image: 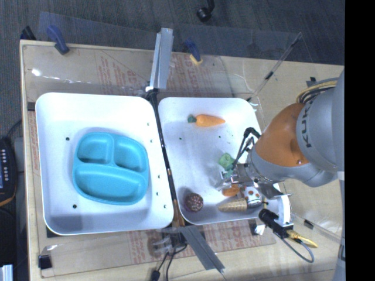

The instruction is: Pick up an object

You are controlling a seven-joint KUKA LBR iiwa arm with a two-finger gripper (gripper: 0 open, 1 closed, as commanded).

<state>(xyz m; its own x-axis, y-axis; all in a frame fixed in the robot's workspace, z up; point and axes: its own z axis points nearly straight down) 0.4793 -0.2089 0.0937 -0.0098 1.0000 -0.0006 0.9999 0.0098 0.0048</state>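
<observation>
Two white bins sit side by side on the bench. The left bin (53,157) fills the left half of the frame and carries a blue divided tray (111,167) lying flat near its middle, with three compartments facing up. The right bin (187,151) sits just beside it, and a thin dark divider runs between the two.

Several small things lie in the right bin. A toy carrot (208,120) with a green top rests near the upper edge, well apart from the rest. A round dark ball (194,202) lies near the lower left corner of that bin. A tan cone (234,205) lies on its side along the lower edge, and a small green piece (227,160) sits just above the cluster at the lower right.

The arm (293,142), grey with an orange band, comes in from the right of the frame and bends down over the lower right part of the right bin. Its gripper (233,183) is low among the green piece, a small orange piece (230,190) and the cone, just beside them. Whether it is clenched or released cannot be told, since the wrist and clutter hide that part.
</observation>
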